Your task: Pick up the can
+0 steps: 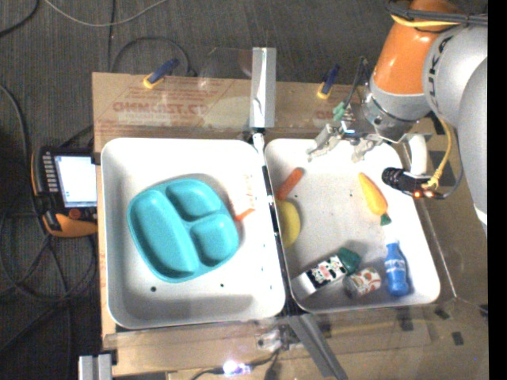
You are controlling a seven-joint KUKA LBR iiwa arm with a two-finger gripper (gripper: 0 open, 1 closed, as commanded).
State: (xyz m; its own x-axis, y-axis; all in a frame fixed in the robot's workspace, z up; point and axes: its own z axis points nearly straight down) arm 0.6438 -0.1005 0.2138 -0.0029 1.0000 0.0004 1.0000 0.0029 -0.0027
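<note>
Can (364,282) lies at the near edge of the right bin (428,236), between a carton (325,272) and a blue bottle (396,269). Farther back are a yellow lemon (290,222), a carrot (290,181) and a yellow pepper (372,193). A blue tray (184,226) sits in the left bin (119,165). At the far edge of the right bin hangs the gripper (342,143), fingers spread apart, holding nothing
</note>
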